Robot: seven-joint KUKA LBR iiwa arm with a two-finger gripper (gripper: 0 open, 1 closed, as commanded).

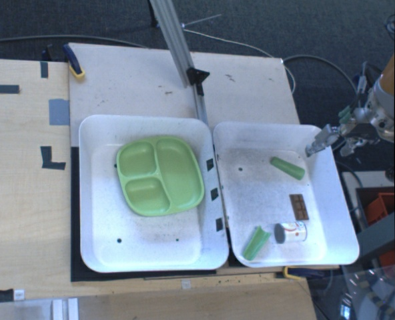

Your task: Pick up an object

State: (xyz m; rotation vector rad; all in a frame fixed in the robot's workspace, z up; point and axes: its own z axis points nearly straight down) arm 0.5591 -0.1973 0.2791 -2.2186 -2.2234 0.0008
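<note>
The tabletop [151, 79] carries two white bins side by side. I pick the right bin [331, 179] as my landmark. The left bin [91, 199] touches its left wall and holds a big green plate [161, 175] with three sections.

The arm [384, 99] comes in past the right bin's top right corner. Its jaws [325, 139] hang over that bin's top right rim. They have nothing between them, and I cannot tell how wide they stand, because they look small and blurry.

Four small things lie inside the right bin. A green roll [287, 168] lies near the top right, closest to the jaws. A brown bar [299, 207] lies below it, near the right wall. A small white jar [291, 233] lies on its side near the bottom wall. A green stick [255, 243] lies just left of the jar.

I think the green roll is the best pick, since it is nearest and has room all around it. The jaws should come straight down over its middle and close across its thin sides, not along its length. It may roll away, so the close should be slow and centered.
</note>
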